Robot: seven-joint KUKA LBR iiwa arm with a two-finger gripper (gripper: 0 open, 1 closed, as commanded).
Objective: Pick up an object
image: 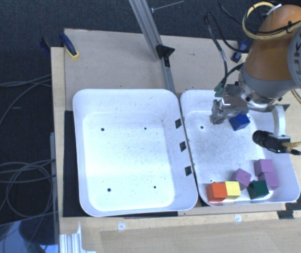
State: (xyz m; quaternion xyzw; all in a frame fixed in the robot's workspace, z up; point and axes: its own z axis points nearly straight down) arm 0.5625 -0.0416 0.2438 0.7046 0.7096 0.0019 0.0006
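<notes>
A wooden bench (140, 51) on dark carpet holds two shallow white bins side by side. Cables trail over the floor at left. The left bin (87, 115) sits beside the right bin (284, 165). The grey and orange arm (277, 41) reaches in from the right over the right bin's far end. Its gripper (221, 109) points down, and whether it is open cannot be told. A blue block (240, 122) lies just beside it. In the near right corner cluster orange (217, 191), yellow (232, 188), green (257, 189) and purple blocks (266, 172). No writing is readable.
</notes>
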